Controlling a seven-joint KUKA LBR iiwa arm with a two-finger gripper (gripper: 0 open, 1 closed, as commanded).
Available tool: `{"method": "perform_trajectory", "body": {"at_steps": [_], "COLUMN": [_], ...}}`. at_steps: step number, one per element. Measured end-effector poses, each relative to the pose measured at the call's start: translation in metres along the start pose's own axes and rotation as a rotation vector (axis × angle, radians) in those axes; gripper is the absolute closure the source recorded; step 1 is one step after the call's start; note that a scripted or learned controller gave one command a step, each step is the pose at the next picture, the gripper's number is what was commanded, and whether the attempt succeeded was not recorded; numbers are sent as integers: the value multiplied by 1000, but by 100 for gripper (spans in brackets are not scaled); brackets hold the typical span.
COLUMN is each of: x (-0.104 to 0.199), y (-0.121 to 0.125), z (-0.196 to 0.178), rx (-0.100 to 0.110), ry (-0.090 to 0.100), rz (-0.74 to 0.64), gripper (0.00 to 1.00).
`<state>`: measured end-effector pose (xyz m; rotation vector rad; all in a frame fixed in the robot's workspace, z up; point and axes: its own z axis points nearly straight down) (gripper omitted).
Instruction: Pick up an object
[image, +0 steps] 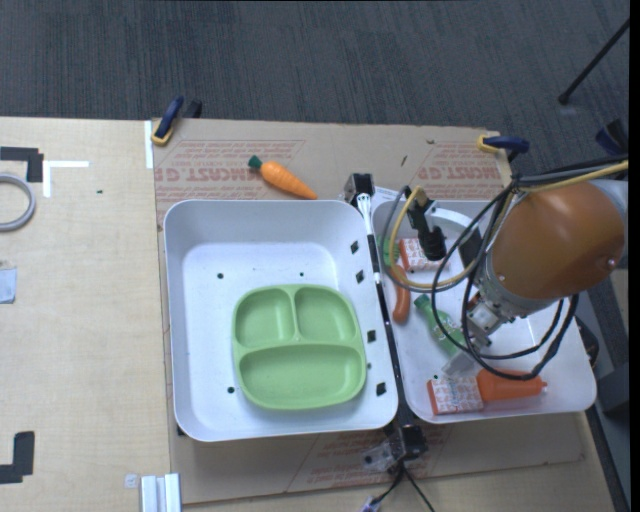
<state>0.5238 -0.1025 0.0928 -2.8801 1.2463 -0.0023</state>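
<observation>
We've got the arm (555, 240) down over the right bin (570, 395), near the orange carrot (510, 385). Can't tell the hand's state. Green plate (298, 346) sits in the left bin (200, 300).

Both bins, the left bin (190, 300) and the right bin (570, 385), look like smooth white plastic with a slight sheen. The green divided plate (298, 346) in the left bin is matt, smooth plastic. Under the bins lies dull brown cardboard (330, 155) with red print, over a pale wood-grain bench top (80, 330). The toy carrot (283, 177) on the cardboard's far edge looks like smooth plastic. The arm's orange band (560, 240) is glossy; its cables (530, 345) look rubbery black.
</observation>
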Motion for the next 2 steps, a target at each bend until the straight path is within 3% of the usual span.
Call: {"method": "perform_trajectory", "body": {"at_steps": [1,2], "x": [32,31], "y": [-43,-44], "z": [0,-9], "rx": [-1,1], "ry": [-2,-5], "rz": [14,20], "gripper": [0,100]}}
